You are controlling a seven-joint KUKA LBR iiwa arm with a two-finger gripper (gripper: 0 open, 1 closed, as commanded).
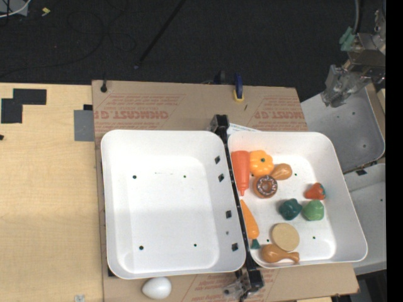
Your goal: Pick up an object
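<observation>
Two white bins [164,200] [327,150], nine toy foods in the right one [277,200], plus one white egg [156,287] sitting outside them.

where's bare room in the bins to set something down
The left bin shows bare white floor from wall to wall. In the right bin, the far right corner beyond the red piece and the near right floor past the tan disc are free. Its left side, around the carrot and donut, is crowded.
</observation>
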